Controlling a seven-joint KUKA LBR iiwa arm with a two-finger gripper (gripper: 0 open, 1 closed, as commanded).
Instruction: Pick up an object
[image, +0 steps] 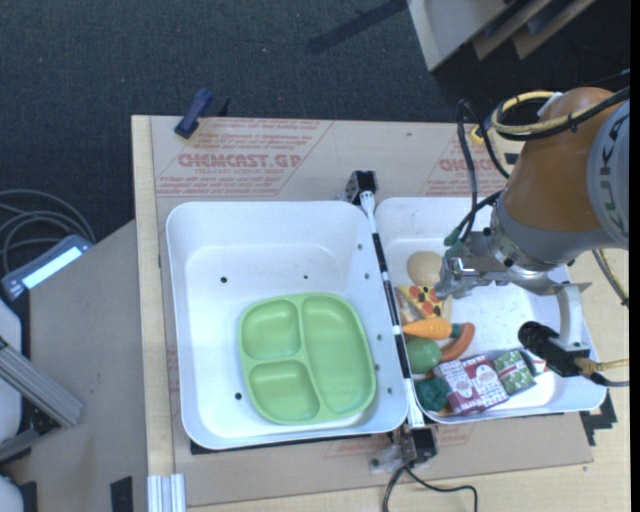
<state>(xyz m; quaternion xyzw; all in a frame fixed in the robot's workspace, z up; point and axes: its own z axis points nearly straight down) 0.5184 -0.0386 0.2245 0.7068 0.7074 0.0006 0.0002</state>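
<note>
A divided tray (303, 357) lies in the left bin (200, 240); toy foods (432, 330) crowd the right bin (420, 215).

In the right bin (560, 400), a beige egg-shaped object (424, 267) lay near the divider, with an orange carrot (428, 328), red sausage (457, 342), green vegetable (422, 354) and printed carton (487, 380) clustered below it.

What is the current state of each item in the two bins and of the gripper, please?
Green divided plate: lying flat in the left bin, compartments bare.
Carrot: lying in the right bin.
Egg: resting beside the gripper.
Red-and-green packet: lying flat.
</note>
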